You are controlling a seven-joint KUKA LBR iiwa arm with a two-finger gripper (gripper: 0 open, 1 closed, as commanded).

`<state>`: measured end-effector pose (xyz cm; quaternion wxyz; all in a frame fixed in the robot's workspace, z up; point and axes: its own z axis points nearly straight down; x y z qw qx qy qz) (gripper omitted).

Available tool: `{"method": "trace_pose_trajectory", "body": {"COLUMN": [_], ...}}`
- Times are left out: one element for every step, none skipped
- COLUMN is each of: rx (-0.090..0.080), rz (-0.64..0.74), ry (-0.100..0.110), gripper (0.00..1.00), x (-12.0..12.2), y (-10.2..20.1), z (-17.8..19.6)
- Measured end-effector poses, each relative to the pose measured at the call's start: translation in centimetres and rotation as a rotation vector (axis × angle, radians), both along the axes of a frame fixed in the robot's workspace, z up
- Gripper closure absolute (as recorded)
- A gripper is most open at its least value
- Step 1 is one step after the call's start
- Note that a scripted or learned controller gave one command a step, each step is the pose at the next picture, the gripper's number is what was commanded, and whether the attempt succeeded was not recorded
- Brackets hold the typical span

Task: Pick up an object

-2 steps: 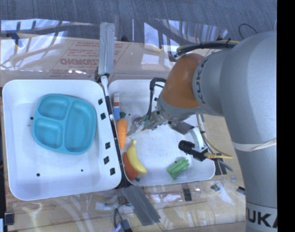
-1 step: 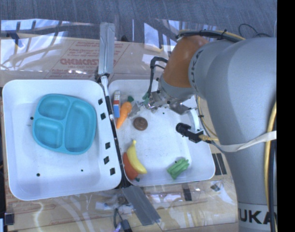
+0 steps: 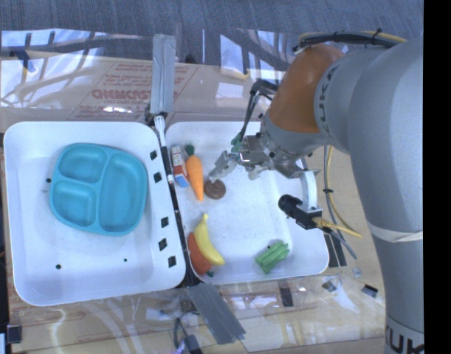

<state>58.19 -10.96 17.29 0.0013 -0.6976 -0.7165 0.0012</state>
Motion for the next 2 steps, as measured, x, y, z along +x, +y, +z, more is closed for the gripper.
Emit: {"method": "trace_pose_trajectory", "body": {"rx": [0.000,0.001], "rz": [-0.023,-0.019], "ry": [0.000,0.005], "gripper": [0.00,1.00], "x": [3.05,3.02], "y": [1.00,1.06], "z": [-8.26,-7.44]}}
